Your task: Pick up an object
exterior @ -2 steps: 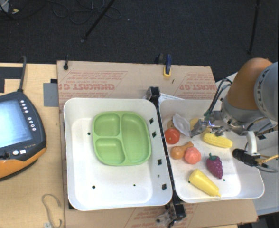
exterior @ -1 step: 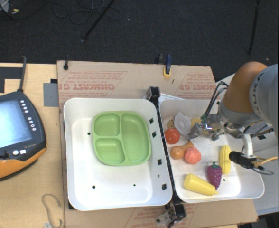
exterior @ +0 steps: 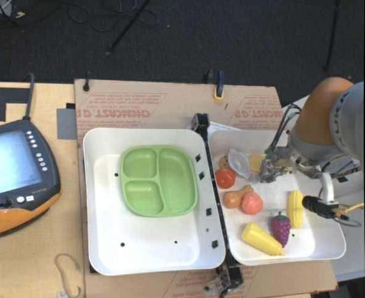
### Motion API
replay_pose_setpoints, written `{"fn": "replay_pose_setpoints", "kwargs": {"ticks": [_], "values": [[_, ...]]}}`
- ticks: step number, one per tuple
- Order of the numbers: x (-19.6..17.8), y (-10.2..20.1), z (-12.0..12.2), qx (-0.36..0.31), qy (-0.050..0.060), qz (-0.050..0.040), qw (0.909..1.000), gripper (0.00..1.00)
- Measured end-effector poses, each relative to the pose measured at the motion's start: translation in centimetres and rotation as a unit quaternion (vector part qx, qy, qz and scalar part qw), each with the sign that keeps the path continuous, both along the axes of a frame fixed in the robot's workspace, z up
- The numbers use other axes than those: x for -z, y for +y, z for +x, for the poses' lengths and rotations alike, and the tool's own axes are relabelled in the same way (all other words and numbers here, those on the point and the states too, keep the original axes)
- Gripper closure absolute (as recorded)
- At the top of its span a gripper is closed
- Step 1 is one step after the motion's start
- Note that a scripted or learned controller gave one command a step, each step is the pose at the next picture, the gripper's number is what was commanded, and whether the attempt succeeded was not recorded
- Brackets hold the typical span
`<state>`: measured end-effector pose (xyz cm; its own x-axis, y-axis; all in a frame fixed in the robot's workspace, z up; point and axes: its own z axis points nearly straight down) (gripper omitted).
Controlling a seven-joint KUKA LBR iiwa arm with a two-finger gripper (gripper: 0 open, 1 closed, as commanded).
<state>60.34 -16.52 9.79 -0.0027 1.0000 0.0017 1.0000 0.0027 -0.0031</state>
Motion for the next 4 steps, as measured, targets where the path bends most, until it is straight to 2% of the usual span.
{"fn": "replay_pose_setpoints", "kwargs": {"ticks": [2,3,4], "values": [[-10.1,0.6,1.6,0.002,-0.004,-0.0011,1.0,1.0],[-13.2,0.4,1.7,0.002,-0.003,-0.0008,1.0,1.0],[-13.8,5.0,0.4,0.0,0.0,0.0007,1.0,1.0]]}}
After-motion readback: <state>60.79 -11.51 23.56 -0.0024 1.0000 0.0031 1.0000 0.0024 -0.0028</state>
